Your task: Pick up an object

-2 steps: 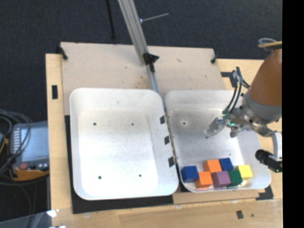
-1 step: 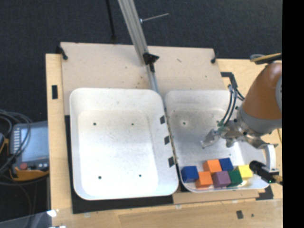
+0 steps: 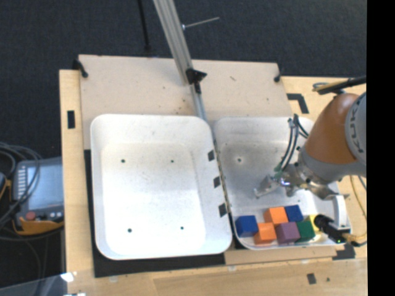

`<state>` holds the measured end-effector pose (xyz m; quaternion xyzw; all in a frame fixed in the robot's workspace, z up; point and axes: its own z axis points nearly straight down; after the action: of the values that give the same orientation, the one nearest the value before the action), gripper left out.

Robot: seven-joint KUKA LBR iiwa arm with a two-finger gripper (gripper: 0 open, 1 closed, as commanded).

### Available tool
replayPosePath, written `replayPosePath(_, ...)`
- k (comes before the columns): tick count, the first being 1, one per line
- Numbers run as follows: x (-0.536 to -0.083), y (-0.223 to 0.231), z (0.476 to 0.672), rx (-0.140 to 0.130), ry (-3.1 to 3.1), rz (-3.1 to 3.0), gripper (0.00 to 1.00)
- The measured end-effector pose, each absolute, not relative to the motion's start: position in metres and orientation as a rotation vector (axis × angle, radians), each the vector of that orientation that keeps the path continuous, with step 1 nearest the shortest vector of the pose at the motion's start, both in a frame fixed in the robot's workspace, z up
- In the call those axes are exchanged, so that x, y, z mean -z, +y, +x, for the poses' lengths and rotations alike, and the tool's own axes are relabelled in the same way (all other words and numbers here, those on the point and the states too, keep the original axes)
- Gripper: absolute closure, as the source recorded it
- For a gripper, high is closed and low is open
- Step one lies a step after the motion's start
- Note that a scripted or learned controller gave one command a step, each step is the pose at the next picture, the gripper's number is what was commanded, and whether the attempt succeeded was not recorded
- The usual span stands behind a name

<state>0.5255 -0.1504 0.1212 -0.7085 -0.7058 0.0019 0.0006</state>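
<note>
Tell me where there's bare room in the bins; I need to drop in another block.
The left bin has a bare floor from wall to wall. In the right bin, the far half, between the divider and the arm, is bare. The near edge is crowded: blue, orange, purple and green blocks cluster there, with the gripper just above them.

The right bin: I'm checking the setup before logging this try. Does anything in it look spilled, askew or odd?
Nothing is spilled. The blocks are all bunched in the right bin's near corner, lying at mixed angles. The gripper sits beside them, over bare floor.
</note>
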Motion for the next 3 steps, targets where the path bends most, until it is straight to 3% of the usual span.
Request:
replayPosePath(1, -0.098, -0.153, 0.526, -0.002, -2.219, -2.228, 0.0)
replayPosePath(2, -0.11, -0.153, 0.528, 0.007, -2.213, -2.238, 1.0)
replayPosePath(3, -0.168, -0.16, 0.525, 0.006, -2.216, -2.236, 1.0)
